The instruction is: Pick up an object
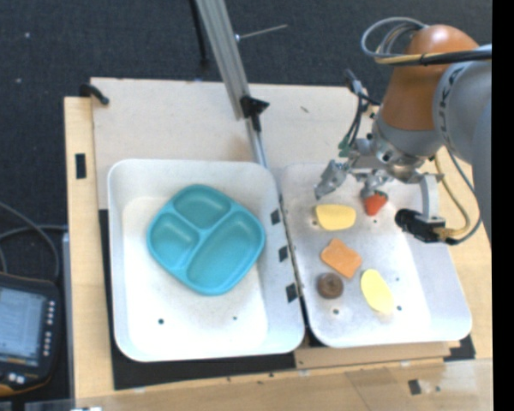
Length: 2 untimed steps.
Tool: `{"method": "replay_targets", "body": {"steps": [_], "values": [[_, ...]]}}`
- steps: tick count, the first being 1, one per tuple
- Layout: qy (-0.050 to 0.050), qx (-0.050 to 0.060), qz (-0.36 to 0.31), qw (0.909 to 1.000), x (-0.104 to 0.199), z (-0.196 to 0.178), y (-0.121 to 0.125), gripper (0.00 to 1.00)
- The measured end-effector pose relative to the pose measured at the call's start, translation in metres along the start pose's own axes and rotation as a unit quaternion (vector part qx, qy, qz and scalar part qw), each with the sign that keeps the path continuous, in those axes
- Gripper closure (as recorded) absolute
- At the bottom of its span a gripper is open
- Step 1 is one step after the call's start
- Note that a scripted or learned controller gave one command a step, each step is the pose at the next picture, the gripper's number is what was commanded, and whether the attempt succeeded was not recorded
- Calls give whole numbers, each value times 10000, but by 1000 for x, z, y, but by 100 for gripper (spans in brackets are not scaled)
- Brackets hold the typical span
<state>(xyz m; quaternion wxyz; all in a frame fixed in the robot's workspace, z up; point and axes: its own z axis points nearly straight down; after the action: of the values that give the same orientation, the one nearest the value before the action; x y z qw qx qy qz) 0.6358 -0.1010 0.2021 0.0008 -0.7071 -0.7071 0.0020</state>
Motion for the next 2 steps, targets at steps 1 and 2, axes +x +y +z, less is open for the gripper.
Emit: {"method": "replay_targets", "body": {"steps": [1, 2], "values": [[-2, 4, 5, 10000, -7, 61, 2, 0], [-4, -14, 5, 10000, -9, 103, 2, 0]]}}
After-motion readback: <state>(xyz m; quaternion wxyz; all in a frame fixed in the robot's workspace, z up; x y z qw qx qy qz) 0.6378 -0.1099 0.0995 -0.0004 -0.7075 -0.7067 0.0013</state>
